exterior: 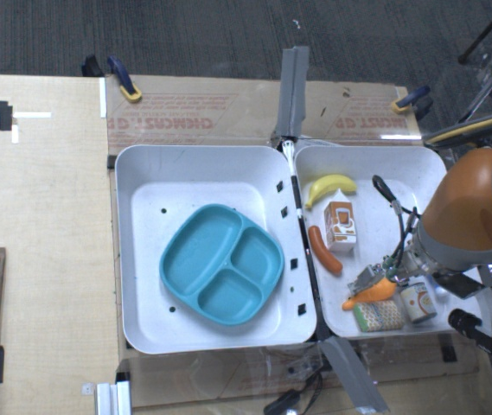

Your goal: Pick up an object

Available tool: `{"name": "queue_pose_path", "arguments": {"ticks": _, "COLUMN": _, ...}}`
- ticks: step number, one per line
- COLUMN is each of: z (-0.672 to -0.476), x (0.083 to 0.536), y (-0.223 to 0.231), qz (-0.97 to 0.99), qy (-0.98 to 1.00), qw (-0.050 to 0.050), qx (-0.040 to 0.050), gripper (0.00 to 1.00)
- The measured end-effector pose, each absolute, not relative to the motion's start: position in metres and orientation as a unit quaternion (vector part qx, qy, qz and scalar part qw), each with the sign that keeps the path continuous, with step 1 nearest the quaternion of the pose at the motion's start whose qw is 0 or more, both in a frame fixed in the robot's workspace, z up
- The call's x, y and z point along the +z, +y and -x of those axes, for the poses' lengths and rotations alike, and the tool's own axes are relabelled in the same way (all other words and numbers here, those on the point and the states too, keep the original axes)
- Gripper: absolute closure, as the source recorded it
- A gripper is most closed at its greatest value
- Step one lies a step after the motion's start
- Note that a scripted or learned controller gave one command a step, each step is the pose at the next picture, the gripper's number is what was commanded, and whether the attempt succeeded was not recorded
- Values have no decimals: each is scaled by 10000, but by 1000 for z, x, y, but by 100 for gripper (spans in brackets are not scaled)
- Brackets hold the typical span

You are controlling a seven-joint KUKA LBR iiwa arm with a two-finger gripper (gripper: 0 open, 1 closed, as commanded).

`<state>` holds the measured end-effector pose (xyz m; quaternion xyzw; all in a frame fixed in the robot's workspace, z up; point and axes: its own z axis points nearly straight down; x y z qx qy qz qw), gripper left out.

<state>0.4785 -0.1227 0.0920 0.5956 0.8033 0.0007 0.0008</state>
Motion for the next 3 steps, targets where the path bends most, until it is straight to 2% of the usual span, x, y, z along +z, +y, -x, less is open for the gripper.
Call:
{"name": "queue_pose_path", "arguments": {"ticks": 1, "z": -479, "x": 101, "y": -124, "qz": -5977, "qy": 8017, "qw": 13, "qx": 7, "gripper": 100}}
{"name": "queue_pose_path", "arguments": {"ticks": 3, "z": -478, "x": 91, "y": -101, "qz": -6155, "qy": 7881, "qw": -2, "qx": -1, "gripper": 100}}
